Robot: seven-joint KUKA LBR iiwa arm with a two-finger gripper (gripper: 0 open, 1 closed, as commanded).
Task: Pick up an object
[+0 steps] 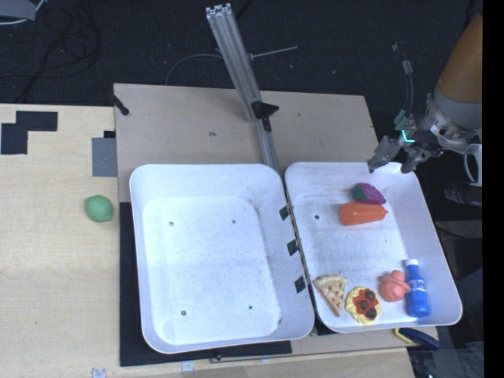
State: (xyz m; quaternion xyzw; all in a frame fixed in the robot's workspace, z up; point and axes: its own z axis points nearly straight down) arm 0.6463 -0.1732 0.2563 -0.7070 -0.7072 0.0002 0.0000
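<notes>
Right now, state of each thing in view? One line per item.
gripper: open, above the right bin's far edge, holding nothing
right bin: holds the toys
purple toy: lying, touching the carrot
carrot: on its side
pizza slice: flat
blue bottle: lying down
green ball: on the bench, outside the bins

A green ball [99, 209] lies on the pale bench — left of the bins; an aluminium rail [240, 69] slants behind them.

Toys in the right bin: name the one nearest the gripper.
The purple toy, at the bin's far end just above the orange carrot; the gripper hovers beside it.
</notes>
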